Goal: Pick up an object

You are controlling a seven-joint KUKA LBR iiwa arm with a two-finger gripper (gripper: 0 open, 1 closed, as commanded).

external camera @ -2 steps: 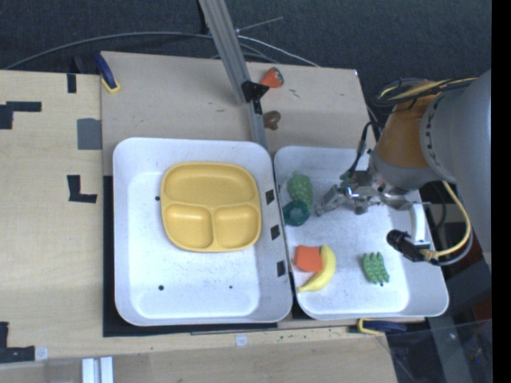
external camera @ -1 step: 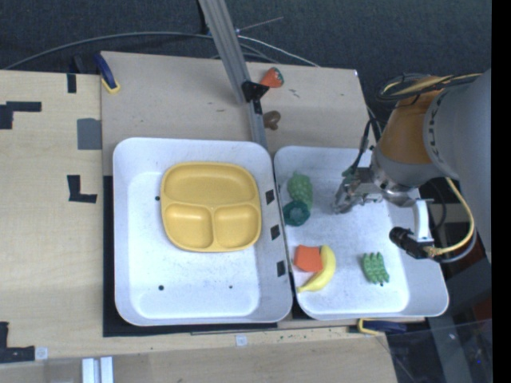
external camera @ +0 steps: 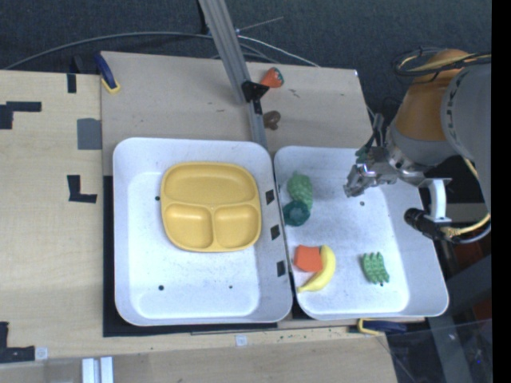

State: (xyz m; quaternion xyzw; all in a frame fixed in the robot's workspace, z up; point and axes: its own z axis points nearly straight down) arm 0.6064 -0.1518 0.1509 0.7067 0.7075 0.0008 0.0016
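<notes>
The right bin (external camera: 351, 294) holds a green knobbly piece (external camera: 300, 187) with a dark teal round piece (external camera: 296, 213) just below it near its left wall. Lower down lie an orange block (external camera: 307, 258) and a yellow banana (external camera: 322, 270), touching each other. A small green spiky toy (external camera: 374, 268) rests toward the lower right. My gripper (external camera: 355, 183) hangs over the upper right part of this bin, apart from every object, with nothing seen between its fingers.
The left bin (external camera: 136, 294) bears a yellow divided plate (external camera: 211, 206). A grey pole (external camera: 227, 38) slants down to the bins' shared top edge, with a small orange object (external camera: 273, 76) beside it on the bench. Cables run along the arm at the right.
</notes>
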